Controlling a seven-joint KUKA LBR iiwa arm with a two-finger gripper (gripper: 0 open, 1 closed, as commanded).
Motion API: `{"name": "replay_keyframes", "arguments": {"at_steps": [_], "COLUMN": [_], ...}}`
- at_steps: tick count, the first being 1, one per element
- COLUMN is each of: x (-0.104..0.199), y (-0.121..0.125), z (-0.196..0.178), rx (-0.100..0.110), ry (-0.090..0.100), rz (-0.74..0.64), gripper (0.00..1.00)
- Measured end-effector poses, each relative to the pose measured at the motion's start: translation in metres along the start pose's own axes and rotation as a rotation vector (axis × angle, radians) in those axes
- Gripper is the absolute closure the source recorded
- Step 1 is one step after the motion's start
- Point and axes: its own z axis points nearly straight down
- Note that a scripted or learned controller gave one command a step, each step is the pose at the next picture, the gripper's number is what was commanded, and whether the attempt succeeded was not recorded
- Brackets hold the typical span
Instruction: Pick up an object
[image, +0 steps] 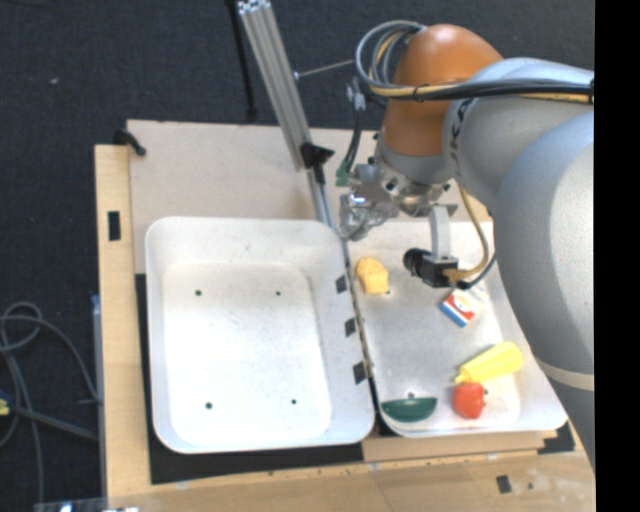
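My gripper (356, 218) hangs over the far left corner of the right bin (420, 335), close to the wall between the two bins. A small yellow lump (374, 277) lies just below and to the right of it, apart from it. Further right lies a small white, blue and red carton (458, 308). A yellow block (490, 362), a red rounded thing (470, 400) and a dark green thing (410, 407) sit near the front edge of that bin. I see nothing in the gripper.
The left bin (160, 330) shows a bare white floor. A slanted metal rail (285, 95) runs down from the top to the bins' far edge. The arm's bulk covers the right bin's far right side.
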Motion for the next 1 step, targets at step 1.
{"name": "replay_keyframes", "arguments": {"at_steps": [1], "x": [0.0502], "y": [-0.0033], "z": [-0.0146], "rx": [-0.001], "ry": [0.001], "rz": [-0.001], "gripper": [1.0]}}
